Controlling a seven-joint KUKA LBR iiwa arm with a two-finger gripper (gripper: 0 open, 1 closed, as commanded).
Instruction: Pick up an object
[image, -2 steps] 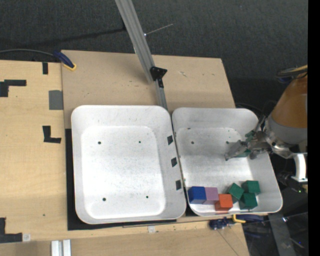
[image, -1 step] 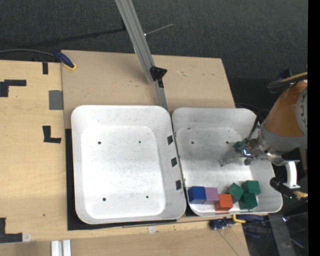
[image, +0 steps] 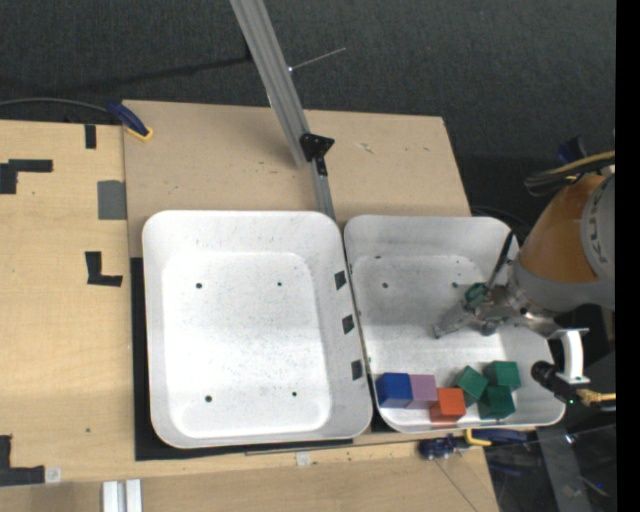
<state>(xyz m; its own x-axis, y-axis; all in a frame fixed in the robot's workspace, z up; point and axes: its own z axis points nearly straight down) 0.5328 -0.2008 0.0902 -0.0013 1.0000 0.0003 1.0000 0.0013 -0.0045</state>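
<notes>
Small blocks are seen along the near edge of the right bin (image: 420, 235) — blue block (image: 394, 388), lilac block (image: 423, 388), orange block (image: 450, 402), and green blocks (image: 487, 388). They are judged light, rigid, smooth-faced, best pinched across opposite flat sides. No writing can be read. Whether the tool (image: 478, 298) is open cannot be told — it is seen low over the bin's middle.

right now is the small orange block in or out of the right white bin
In. The small orange block lies on the floor of the right white bin, near its front wall, touching the pale purple block.
</notes>
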